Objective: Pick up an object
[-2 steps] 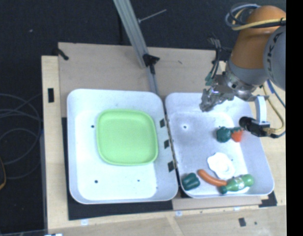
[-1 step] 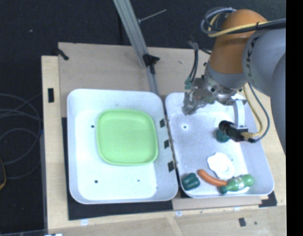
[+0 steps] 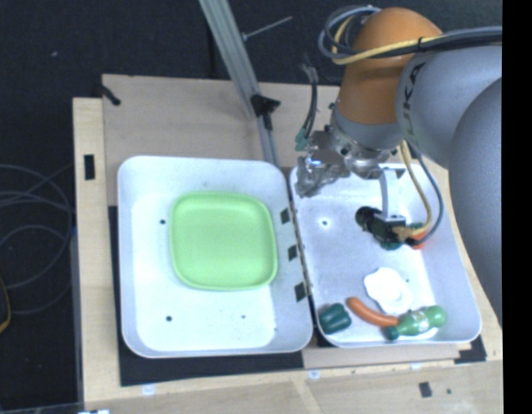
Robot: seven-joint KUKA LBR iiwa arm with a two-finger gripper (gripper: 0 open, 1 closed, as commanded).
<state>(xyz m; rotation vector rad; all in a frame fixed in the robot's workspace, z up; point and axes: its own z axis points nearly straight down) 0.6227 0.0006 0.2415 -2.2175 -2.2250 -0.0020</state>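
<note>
My gripper [image 3: 310,178] hangs over the far left corner of the right bin [image 3: 334,222], close to the divider between the two bins. I see nothing held in it. Several small objects lie in a cluster at the near end of the right bin: a dark green block [image 3: 334,318], an orange carrot-shaped piece [image 3: 370,311], a white lumpy object [image 3: 385,289] and a green bottle-shaped toy [image 3: 418,320]. They are well apart from the gripper, toward the front of the bench.
A light green square plate [image 3: 223,240] lies flat in the middle of the left bin [image 3: 145,317]. A grey metal pole [image 3: 234,50] slants in from the top toward the bins' far edge. The arm's orange band [image 3: 382,67] looms over the right bin's far side.
</note>
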